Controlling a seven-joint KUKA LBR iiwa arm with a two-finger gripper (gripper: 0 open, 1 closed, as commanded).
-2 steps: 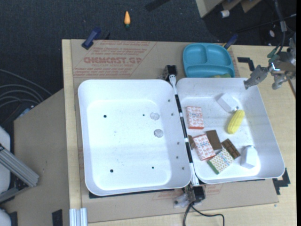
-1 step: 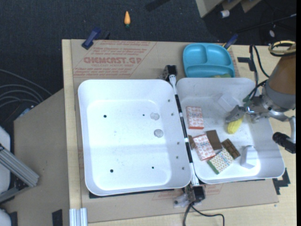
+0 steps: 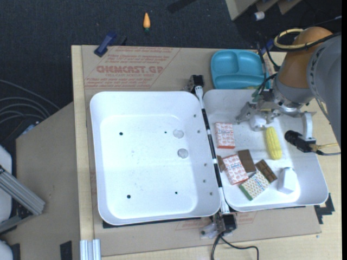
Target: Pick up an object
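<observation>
My gripper [image 3: 259, 119] hangs low over the back part of the right bin [image 3: 320, 186], under the grey arm with its orange band. A yellow corn cob [image 3: 274, 143] lies just in front of it, its top end close to the gripper. Further left are two red-and-white packets [image 3: 225, 135] [image 3: 234, 170]. Two brown bars [image 3: 246, 160] [image 3: 266, 170], a green patterned packet [image 3: 255, 186] and a pale grey block [image 3: 286, 179] lie near the bin's front. I see nothing held in the gripper.
The left bin [image 3: 100, 145] holds only two small round marks. A blue divided tray [image 3: 238, 69] sits behind the right bin. A blue clip [image 3: 104, 45] and a small orange item [image 3: 146, 20] lie beyond the bench's back edge.
</observation>
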